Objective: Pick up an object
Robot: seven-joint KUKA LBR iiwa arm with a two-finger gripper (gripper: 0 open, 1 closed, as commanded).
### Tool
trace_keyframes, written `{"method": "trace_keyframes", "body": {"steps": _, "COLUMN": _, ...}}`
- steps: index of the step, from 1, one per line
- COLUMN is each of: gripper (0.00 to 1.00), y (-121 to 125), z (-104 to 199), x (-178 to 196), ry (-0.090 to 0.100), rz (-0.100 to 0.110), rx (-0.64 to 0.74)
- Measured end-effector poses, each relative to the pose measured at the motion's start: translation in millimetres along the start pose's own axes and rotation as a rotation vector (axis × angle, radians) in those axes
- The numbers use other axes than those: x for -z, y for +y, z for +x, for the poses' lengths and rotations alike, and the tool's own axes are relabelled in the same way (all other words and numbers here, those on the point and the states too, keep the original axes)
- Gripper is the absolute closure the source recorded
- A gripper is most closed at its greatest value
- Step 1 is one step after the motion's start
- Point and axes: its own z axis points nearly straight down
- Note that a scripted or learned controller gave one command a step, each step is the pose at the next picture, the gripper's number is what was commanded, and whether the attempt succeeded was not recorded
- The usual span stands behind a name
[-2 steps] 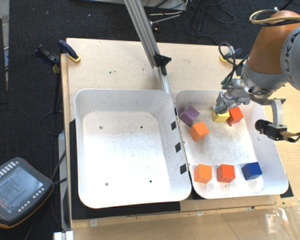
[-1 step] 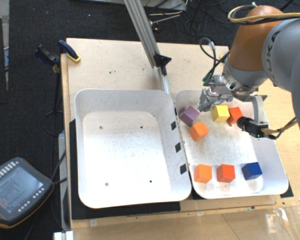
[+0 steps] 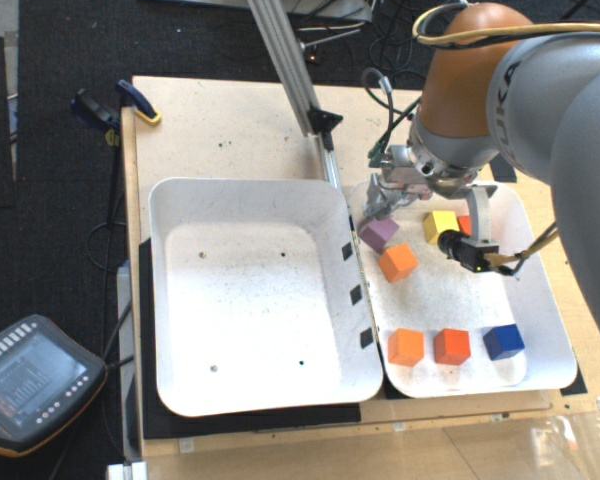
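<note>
Pincer, its opening impossible to judge, hangs just above the purple block in the right bin; best to centre before closing, clear of the orange block

Open floor in left bin (blocks crowding right bin)

This is a robotics lab. A wooden bench stands on dark carpet, with an aluminium camera strut and loose cables at the far side. A teach pendant lies on the floor, near left.
</note>
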Motion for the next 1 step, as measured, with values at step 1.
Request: {"method": "trace_keyframes", "body": {"steps": 1, "gripper": 1.00, "y": -6.1, "z": 61.8, "x": 0.2, "ry": 0.001, "rz": 0.003, "rx": 0.001}}
